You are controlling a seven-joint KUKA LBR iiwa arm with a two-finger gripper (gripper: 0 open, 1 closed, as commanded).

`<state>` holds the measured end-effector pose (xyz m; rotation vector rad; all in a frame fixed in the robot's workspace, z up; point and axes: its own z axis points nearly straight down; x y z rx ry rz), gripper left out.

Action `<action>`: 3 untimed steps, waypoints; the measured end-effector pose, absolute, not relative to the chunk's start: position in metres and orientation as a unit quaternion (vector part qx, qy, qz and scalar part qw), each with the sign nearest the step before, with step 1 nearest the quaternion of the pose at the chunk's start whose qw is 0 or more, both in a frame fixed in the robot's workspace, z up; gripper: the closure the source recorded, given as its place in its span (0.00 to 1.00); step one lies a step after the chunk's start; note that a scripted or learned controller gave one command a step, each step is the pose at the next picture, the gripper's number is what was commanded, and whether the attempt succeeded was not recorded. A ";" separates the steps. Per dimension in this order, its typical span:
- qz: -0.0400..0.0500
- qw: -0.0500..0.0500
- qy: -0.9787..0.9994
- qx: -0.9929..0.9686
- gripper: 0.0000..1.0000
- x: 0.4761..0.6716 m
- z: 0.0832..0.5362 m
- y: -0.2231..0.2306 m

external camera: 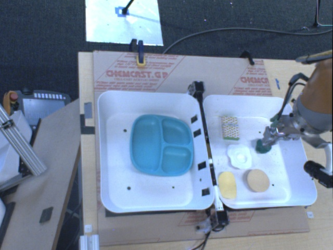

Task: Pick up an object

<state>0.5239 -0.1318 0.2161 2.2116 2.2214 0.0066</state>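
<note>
While the gripper [266, 139] sat at a small dark-green object [261, 147] — finger state unclear — it needed centring before lifting, three o'clock of the right-hand white bin [291, 194].

A sky-blue divided plastic plate [161, 144] lies in the left white bin [112, 139]; right of it sit a yellow oval piece [227, 185], a tan round disc [257, 180] and a green-speckled sponge block [230, 127].

bench [86, 155] | printed sheet [177, 72] on it | two white bins [112, 139] side by side
</note>
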 end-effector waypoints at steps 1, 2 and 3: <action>0.001 0.000 0.711 0.704 1.00 0.525 0.214 -0.070; 0.001 -0.001 0.711 0.703 1.00 0.511 0.218 -0.010; 0.002 0.000 0.711 0.703 1.00 0.511 0.229 0.040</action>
